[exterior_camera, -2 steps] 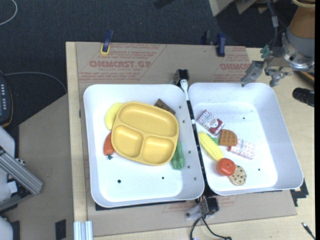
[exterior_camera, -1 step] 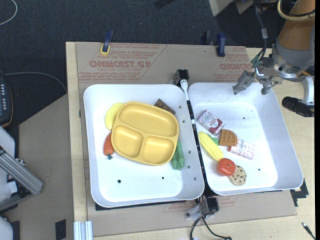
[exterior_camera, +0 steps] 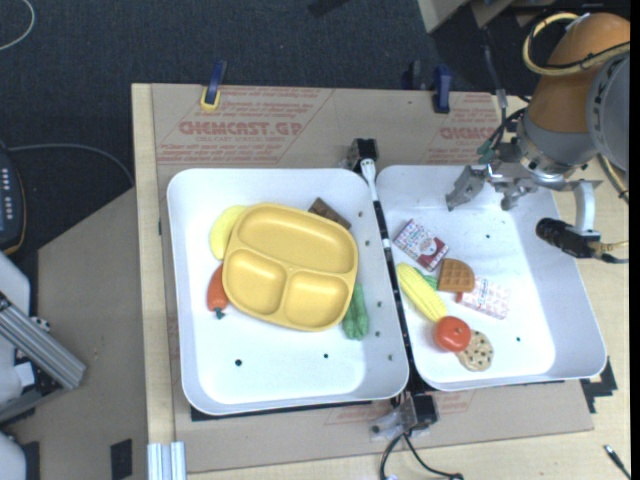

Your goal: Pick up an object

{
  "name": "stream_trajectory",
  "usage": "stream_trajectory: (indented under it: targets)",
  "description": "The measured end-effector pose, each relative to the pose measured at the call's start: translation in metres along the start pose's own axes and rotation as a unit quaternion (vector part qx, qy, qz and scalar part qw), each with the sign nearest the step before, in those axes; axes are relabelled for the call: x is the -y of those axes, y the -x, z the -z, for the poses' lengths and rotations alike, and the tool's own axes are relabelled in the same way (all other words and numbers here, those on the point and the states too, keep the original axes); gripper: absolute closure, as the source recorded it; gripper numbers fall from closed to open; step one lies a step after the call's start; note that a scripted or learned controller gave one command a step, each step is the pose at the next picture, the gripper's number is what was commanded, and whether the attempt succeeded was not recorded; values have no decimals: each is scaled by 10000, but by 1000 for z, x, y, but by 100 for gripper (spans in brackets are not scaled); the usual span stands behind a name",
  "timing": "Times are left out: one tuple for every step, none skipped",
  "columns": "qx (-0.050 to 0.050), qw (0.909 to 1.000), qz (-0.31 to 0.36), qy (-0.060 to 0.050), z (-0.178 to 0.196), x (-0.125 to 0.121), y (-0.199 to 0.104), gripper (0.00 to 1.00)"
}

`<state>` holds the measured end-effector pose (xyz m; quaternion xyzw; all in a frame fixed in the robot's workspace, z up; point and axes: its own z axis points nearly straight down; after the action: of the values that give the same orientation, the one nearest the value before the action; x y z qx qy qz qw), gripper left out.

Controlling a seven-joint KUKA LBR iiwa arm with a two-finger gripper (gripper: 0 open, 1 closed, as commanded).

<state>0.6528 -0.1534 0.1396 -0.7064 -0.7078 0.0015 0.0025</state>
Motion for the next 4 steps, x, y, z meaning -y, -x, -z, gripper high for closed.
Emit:
stream_trajectory:
  targets:
    - [3,10000,1,5,-53,0,-1,0]
    - [11,10000,3,39,-38,-1,-1,100]
    - [15,10000,-15,50,9,6,3,100]
    - [19,10000,-3,69,67,-5,0,100]
